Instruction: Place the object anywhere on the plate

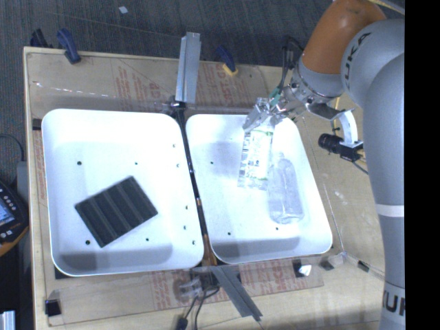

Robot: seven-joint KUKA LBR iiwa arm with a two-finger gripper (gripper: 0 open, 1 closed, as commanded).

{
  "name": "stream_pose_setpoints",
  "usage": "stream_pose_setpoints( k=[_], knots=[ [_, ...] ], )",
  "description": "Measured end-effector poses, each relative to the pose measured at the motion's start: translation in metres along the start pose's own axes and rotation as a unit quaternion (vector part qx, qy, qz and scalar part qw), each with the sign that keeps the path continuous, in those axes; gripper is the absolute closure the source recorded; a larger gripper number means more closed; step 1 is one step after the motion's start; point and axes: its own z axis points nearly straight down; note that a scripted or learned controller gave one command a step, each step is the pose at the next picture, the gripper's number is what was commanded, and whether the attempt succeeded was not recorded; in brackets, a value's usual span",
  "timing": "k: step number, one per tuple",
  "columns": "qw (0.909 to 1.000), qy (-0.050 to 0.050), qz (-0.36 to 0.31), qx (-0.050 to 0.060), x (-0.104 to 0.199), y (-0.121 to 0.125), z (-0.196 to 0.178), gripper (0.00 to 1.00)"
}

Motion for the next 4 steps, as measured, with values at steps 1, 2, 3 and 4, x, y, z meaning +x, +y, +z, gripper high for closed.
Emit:
stream_pose_setpoints(
  k=[1,2,3,4],
  knots=[
    [0.9932,-0.001,0.117,-0.001,0.049,0.011,-0.038,1.00],
    [0.9876,-0.001,0.157,0.000,0.060,0.015,-0.049,1.00],
    [0.9643,0.000,0.265,0.002,0.093,0.023,-0.042,1.00],
    [0.9938,0.001,0.111,0.002,0.099,0.019,-0.048,1.00]
  ],
)
